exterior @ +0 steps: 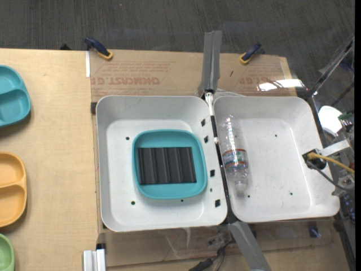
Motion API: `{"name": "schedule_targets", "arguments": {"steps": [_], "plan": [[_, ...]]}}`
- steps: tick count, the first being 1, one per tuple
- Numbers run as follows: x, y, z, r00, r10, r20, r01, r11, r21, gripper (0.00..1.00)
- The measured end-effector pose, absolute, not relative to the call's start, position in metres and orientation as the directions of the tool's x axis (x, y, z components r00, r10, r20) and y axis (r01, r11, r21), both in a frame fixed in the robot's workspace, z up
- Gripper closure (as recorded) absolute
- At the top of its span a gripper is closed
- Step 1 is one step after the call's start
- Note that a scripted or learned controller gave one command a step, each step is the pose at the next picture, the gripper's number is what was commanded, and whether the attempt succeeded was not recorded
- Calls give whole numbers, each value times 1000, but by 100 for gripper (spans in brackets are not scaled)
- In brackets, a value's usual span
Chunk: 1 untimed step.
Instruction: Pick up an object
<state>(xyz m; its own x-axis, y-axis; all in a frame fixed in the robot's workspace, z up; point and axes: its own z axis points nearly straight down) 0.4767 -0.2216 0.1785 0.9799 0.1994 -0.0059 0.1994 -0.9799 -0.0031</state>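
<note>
A clear plastic water bottle (234, 160) with a label around its middle lies on its side in the right bin (282, 168), close along that bin's left wall. A teal tray (169, 165) holding a dark ribbed insert rests flat in the middle of the left bin (113, 151).
Teal (11, 103), orange (11, 188) and green (4, 253) divided plates sit on the wooden table at the far left. Two clamps (98, 48) (250, 53) hold cardboard behind the bins. A white bracket with a yellow cable (330, 158) overhangs the right bin's right rim.
</note>
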Motion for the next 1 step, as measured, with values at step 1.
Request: {"name": "schedule_targets", "arguments": {"steps": [1], "plan": [[477, -222, 179, 980, 201, -6, 201, -980, -3, 0]]}}
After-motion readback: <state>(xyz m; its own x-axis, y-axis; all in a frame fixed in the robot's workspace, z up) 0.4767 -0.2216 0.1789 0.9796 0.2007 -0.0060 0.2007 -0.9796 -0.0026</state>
